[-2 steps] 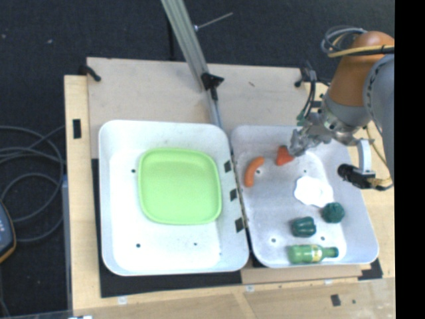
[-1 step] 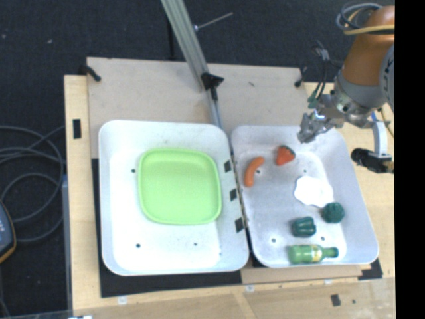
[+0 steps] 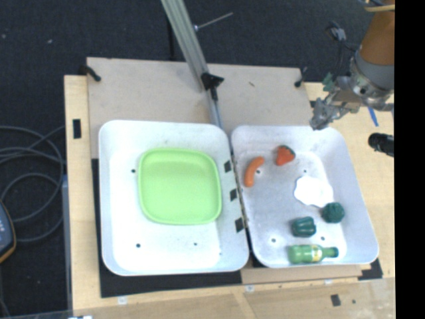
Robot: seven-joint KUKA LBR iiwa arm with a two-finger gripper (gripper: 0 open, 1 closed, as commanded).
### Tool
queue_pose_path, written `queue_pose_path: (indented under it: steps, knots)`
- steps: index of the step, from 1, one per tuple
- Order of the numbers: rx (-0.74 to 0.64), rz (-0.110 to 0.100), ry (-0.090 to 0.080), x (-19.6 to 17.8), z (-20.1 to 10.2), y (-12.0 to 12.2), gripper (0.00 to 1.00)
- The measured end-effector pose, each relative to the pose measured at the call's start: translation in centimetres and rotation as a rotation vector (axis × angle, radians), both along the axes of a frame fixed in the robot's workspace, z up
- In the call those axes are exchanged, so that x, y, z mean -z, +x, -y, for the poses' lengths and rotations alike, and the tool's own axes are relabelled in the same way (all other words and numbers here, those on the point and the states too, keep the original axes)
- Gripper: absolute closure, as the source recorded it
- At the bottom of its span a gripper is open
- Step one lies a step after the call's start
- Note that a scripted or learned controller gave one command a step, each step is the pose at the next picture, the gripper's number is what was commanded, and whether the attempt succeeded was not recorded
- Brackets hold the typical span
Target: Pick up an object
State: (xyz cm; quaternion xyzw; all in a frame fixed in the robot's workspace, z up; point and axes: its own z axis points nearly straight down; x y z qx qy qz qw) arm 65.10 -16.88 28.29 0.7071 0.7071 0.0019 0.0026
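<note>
The right bin (image 3: pixel 352 178) holds an orange sausage-shaped piece (image 3: pixel 252 170), a red-orange strawberry-like piece (image 3: pixel 285 155), a white lump (image 3: pixel 312 190), a dark green round piece (image 3: pixel 333 212), a green pepper-like piece (image 3: pixel 303 226) and a green bottle (image 3: pixel 311 252) lying on its side. My gripper (image 3: pixel 320 119) hangs over the far right corner of that bin, above its rim, well apart from all these objects. Nothing shows between its tips.
The left bin (image 3: pixel 116 198) carries a light green square plate (image 3: pixel 179 185). A slanted metal rod (image 3: pixel 189 38) rises from between the bins at the back. Black cables (image 3: pixel 26 178) lie on the left of the bench.
</note>
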Motion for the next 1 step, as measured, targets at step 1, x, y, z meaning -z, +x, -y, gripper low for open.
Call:
queue_pose_path:
  steps: [1]
  knots:
    - [-0.002, -0.005, 0.001, 0.16, -3.90, -1.61, 1.00]
